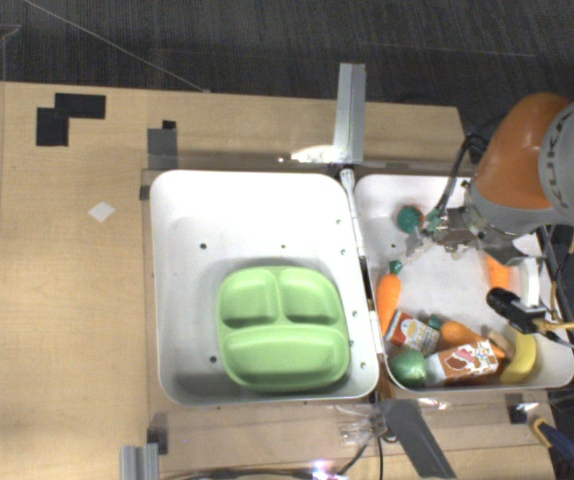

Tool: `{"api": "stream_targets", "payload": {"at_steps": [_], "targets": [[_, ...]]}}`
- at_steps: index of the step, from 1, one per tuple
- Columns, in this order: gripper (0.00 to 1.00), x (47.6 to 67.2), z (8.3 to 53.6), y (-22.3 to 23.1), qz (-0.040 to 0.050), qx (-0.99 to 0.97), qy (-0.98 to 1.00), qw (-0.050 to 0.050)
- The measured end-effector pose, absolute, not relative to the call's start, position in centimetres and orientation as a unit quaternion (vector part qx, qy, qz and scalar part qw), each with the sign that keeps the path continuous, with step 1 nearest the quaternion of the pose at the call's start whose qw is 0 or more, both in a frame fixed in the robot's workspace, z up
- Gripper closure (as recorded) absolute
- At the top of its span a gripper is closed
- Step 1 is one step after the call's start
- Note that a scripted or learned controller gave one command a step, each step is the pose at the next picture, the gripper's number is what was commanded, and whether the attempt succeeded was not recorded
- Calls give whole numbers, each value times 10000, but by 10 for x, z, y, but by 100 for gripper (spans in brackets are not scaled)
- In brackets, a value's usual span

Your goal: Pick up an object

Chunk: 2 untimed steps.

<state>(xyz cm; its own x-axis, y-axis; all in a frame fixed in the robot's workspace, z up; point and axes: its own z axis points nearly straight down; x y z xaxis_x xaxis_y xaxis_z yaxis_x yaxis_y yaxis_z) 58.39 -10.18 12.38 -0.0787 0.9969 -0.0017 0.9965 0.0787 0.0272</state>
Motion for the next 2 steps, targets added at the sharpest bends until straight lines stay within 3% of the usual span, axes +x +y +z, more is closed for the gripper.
{"api": "stream_targets", "payload": {"at_steps": [1, 2], "targets": [[0, 648, 89, -97, 38, 7453, 6667, 40], [100, 651, 103, -95, 65, 7420, 6704, 66]]}}
